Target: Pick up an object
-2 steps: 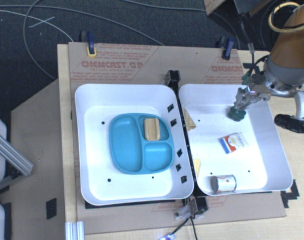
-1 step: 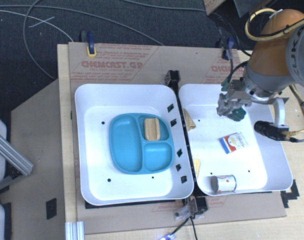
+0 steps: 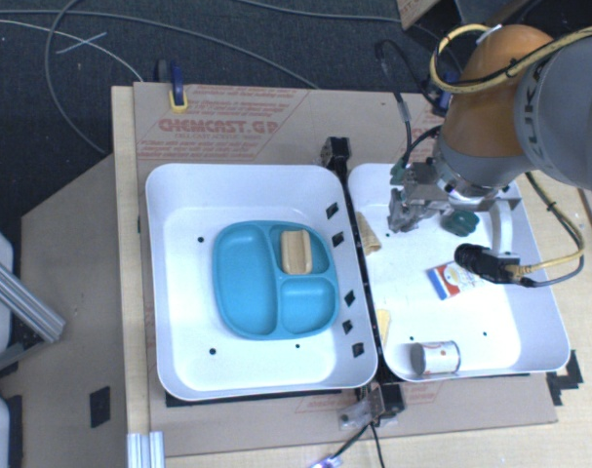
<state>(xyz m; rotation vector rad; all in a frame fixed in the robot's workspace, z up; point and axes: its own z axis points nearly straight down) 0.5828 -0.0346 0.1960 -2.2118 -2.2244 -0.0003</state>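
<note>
My gripper (image 3: 405,214) hangs over the upper left part of the right bin (image 3: 539,330), pointing down at bare white floor. Nothing shows between its fingers. A small teal object (image 3: 462,224) lies just right of it, partly under the wrist. A red, white and blue packet (image 3: 451,280) lies in the middle of that bin. A grey and white can (image 3: 434,357) rests on its side near the bin's front edge. In the left bin (image 3: 178,339) sits a blue divided plate (image 3: 273,279) with a tan block (image 3: 296,252) in its upper right compartment.
Two small tan scraps (image 3: 370,238) (image 3: 381,324) lie along the right bin's left wall. A black divider with clips (image 3: 349,252) separates the bins. A black fitting with a yellow cable (image 3: 500,264) hangs over the right bin. Cables run across the dark floor behind.
</note>
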